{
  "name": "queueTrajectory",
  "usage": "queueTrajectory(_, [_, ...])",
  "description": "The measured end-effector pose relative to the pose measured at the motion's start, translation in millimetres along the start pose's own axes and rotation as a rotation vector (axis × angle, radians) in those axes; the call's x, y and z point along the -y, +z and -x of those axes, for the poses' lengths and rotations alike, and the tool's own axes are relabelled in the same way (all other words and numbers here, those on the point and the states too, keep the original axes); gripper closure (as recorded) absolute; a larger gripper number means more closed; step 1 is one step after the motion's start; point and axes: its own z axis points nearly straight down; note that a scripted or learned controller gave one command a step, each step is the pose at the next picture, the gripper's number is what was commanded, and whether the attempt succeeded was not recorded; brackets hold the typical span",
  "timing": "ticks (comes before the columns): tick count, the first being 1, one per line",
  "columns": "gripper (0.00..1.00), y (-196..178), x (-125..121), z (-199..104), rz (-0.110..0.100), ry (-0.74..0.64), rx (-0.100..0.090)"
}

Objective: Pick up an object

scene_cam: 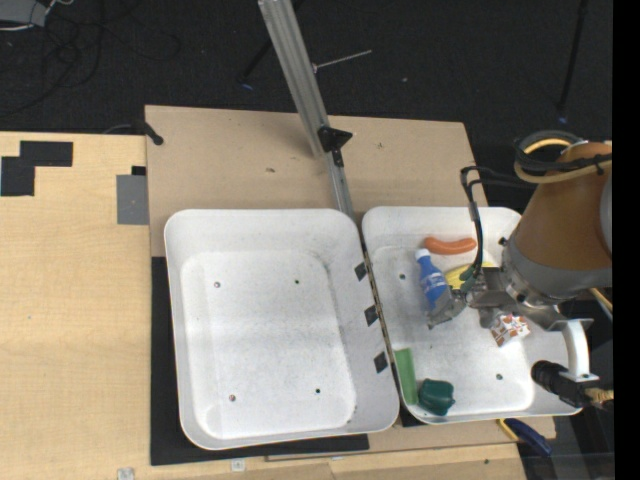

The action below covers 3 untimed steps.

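one claw (447,311) hovers beside blue bottle (431,279).

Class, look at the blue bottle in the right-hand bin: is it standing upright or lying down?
Lying down. The blue bottle rests lengthwise on the floor of the right bin, its white end pointing toward the orange object.
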Motion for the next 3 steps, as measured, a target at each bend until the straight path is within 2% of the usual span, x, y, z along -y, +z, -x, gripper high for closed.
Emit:
queueTrajectory(1, [0.0, 0, 0, 1, 0.001, 0.003, 0.0])
queueTrajectory(2, [0.0, 62, 0, -6, -0.006, 0.0, -0.001])
queueTrajectory(3, [0.0, 103, -2, -7, 0.008, 0.002, 0.001])
